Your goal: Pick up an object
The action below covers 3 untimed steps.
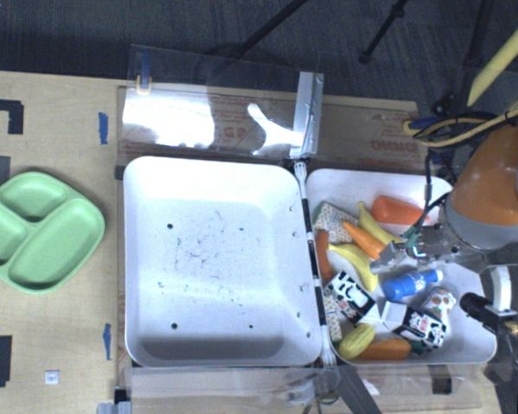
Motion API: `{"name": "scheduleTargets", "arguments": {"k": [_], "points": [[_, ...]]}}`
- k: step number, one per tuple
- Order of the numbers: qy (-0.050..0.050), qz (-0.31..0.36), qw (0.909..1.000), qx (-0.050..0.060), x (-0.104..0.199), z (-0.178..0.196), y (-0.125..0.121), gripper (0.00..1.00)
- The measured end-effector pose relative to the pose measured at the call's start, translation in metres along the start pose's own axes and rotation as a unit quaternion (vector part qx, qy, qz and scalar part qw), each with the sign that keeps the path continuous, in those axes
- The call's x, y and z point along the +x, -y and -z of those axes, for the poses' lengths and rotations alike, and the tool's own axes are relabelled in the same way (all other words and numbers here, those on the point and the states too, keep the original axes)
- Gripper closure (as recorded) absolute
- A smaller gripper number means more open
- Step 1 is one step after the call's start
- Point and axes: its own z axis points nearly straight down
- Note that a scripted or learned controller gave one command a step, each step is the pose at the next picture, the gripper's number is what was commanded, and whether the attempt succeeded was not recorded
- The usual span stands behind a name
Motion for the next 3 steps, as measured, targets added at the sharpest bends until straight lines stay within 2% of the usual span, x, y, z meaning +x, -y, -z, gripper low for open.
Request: {"name": "scheduleTargets", "arguments": {"k": [1,2,3], "points": [[0.001,0.063,0.998,-0.003,0.025,-0.049,-0.058,0.0],[0.002,0.063,0.998,-0.005,0.025,-0.038,-0.059,1.0],[0.001,-0.055,0.9985,-0.001,0.024,0.066,-0.06,1.0]]}}
